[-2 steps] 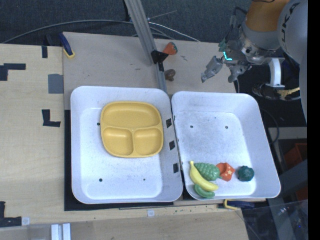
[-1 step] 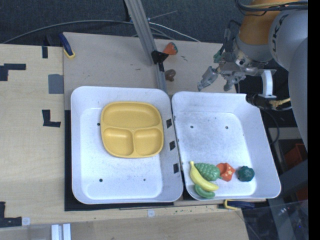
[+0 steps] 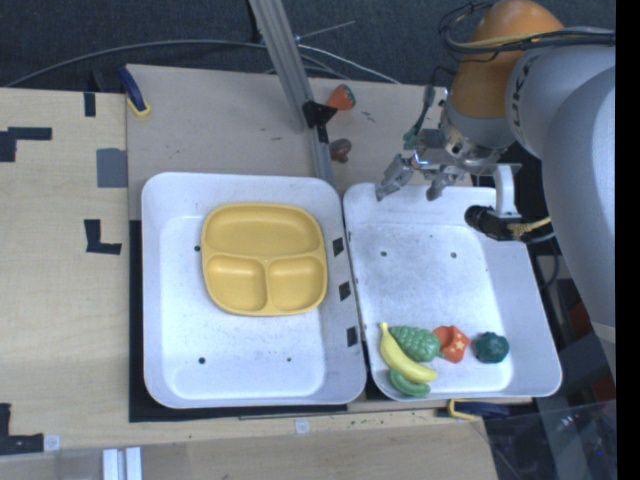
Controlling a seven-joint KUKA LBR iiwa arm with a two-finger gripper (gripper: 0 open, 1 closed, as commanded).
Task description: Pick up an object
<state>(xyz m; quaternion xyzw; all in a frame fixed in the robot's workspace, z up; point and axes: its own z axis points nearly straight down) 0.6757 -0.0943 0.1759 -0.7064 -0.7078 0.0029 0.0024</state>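
The gripper (image 3: pixel 412 184) hangs spread and holding nothing over the right bin's (image 3: pixel 520 288) far rim, well apart from the toy banana (image 3: pixel 403 360).

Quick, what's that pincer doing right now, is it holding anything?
Pincer: open, holding nothing, above the far edge of the right bin.

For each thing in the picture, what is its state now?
gripper: open, holding nothing, above the right bin's far edge
yellow tray: flat in the left bin, compartments bare
banana: lying in the right bin, near corner
green toy: resting beside the red toy
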